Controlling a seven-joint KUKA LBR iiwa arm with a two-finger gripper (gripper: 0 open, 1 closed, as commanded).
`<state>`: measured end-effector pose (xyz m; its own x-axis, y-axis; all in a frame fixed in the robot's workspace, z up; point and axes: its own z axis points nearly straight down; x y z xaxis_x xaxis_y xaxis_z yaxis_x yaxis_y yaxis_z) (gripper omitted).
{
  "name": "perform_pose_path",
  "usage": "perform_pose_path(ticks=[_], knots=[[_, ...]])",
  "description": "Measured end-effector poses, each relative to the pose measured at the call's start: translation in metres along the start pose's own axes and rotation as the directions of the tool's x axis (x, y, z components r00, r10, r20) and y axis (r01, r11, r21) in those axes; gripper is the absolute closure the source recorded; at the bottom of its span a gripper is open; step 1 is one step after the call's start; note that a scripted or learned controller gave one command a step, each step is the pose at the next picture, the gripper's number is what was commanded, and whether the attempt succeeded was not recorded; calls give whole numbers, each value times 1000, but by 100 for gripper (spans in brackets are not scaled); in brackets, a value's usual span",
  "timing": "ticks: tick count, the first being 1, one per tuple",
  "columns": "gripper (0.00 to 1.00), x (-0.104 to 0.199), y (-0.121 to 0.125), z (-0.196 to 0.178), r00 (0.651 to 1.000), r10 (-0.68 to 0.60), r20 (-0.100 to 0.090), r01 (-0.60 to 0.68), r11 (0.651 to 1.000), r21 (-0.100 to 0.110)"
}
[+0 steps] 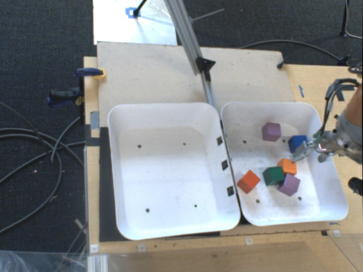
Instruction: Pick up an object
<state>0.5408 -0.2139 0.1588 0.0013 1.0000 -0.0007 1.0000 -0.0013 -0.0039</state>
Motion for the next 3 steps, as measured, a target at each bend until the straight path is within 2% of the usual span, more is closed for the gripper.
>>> perform_pose_path(ticks=[1, 2, 3], knots=[[0, 57, 53, 72, 1000, -13, -3, 13, 1000, -4], [0, 59, -13, 69, 1000, -1, -2, 1, 1000, -1], [100, 59, -9, 58, 1000, -5, 0, 5, 1000, -8]])
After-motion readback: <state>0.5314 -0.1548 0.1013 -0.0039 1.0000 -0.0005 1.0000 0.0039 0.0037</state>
